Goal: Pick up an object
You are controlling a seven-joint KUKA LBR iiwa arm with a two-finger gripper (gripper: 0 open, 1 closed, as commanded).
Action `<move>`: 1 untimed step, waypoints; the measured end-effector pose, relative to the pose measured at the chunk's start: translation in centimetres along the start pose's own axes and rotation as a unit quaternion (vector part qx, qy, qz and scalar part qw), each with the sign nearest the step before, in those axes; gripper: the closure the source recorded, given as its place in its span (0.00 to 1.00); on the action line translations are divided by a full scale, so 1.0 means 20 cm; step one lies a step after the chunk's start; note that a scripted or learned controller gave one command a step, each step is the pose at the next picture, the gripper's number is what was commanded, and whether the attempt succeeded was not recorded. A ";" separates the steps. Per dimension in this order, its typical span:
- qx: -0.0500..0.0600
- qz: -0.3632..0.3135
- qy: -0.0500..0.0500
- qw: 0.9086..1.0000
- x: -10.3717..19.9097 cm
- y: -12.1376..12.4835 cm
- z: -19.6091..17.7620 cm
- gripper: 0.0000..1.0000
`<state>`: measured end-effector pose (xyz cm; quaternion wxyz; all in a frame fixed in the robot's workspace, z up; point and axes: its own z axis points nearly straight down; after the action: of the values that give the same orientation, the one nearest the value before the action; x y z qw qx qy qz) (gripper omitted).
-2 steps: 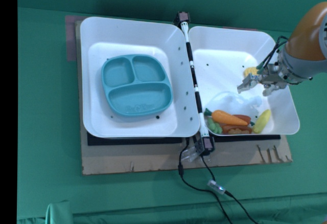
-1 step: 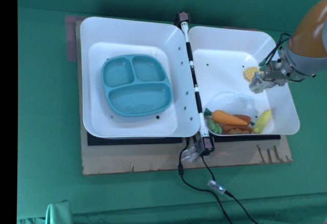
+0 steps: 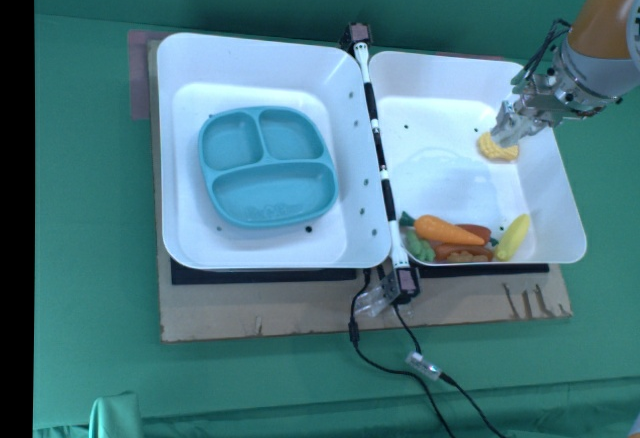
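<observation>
In the right bin (image 3: 440,191), my gripper (image 3: 506,133) hangs at the far right side, directly over a small yellow ridged toy food piece (image 3: 497,150). The fingertips sit at the piece's upper edge; the view does not show a grasp. Along the bin's front wall lie an orange carrot (image 3: 447,231), a green piece (image 3: 416,244), a red-brown piece (image 3: 470,251) and a yellow corn cob (image 3: 513,237), all toys and bunched together.
The left bin (image 3: 190,76) holds a teal three-compartment plate (image 3: 267,166). A black-and-white divider bar (image 3: 375,141) runs between the bins. Cables (image 3: 400,351) trail off the cardboard base at the front.
</observation>
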<state>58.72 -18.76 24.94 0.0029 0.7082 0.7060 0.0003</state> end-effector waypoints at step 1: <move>0.000 0.000 0.000 1.000 0.00 0.00 0.00 0.00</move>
<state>58.71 -18.77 24.94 0.0029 0.7084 0.7058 0.0002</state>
